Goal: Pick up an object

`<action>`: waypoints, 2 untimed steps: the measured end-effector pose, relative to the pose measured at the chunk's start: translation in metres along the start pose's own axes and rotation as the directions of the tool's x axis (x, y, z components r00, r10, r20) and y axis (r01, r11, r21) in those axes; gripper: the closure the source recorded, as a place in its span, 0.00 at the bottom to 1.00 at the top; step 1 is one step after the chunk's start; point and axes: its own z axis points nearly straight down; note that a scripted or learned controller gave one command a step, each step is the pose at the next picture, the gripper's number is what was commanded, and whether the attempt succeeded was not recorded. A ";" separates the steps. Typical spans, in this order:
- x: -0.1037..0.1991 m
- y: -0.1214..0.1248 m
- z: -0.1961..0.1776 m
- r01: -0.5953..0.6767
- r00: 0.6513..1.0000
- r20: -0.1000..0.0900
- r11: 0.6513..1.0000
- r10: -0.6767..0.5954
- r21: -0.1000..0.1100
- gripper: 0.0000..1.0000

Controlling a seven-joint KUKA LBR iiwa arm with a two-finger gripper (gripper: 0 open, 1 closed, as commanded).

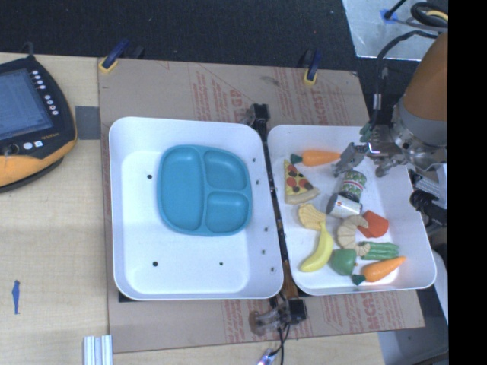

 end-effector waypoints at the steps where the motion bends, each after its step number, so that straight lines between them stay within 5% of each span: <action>1: -0.047 -0.012 0.110 -0.001 1.000 0.000 1.000 0.001 -0.004 0.00; 2: -0.048 -0.012 0.099 0.004 1.000 0.003 1.000 -0.004 -0.004 1.00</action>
